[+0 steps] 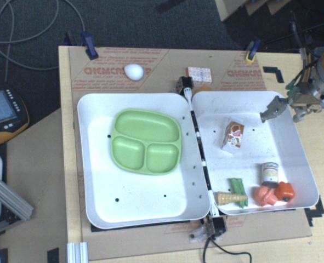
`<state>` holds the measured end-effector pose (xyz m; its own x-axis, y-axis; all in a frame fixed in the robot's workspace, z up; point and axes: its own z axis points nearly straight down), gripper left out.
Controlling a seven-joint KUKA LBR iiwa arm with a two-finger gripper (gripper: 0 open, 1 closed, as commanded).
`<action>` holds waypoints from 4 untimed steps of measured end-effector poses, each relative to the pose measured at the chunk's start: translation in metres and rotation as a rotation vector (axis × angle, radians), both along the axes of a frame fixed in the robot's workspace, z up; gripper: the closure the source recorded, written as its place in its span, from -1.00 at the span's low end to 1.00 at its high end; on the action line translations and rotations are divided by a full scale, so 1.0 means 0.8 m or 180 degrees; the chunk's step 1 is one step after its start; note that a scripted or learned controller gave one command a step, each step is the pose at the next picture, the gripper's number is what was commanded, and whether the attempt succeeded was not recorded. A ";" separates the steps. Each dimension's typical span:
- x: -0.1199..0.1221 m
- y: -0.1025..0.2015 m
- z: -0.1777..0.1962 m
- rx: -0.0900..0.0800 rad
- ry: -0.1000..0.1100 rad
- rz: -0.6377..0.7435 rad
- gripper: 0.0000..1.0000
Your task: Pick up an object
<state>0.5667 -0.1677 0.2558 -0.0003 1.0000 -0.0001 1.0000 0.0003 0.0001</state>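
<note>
The gripper (272,111) is a dark grey metal piece hanging over the upper right corner of the right bin (293,147); whether it is apart or together cannot be told from this slanted look. Nothing shows between its tips.

Two shallow white plastic bins with rounded corners sit side by side on the brown cardboard-covered counter (162,64). The left bin (96,163), well to the gripper's left, holds one smooth pale green plate (146,141) with three compartments.

In the right bin lie five small things. Nearest, just below and left of the gripper, is one small carton (233,135), white with a red and brown print, lying tilted. Further below, one short cylindrical can (270,173) with a pale label stands upright. Beneath the can, touching each other, lie two lumpy toy vegetables, one salmon-red (265,196) and one orange-red (285,190). To their left lies one tan cone-shaped toy with green leaves (233,195), near the bin's lower left corner.

Outside the bins, up and left of the gripper, sit one white egg-shaped ball (133,71) and one small pale checked block (199,74).

The arm (315,86) comes in from the right edge, its wrist bent down and leftward so the gripper points toward the bin's inside.
</note>
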 end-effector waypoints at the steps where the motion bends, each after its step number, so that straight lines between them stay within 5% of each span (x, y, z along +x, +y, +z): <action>1: 0.060 0.073 -0.118 0.0007 0.0011 0.0004 -1.00; 2: 0.061 0.070 -0.214 -0.0002 -0.0002 -0.0002 -1.00; 3: 0.062 0.070 -0.201 -0.0002 -0.0011 -0.0004 1.00; 4: 0.042 0.154 -0.088 0.0002 -0.0004 0.0004 1.00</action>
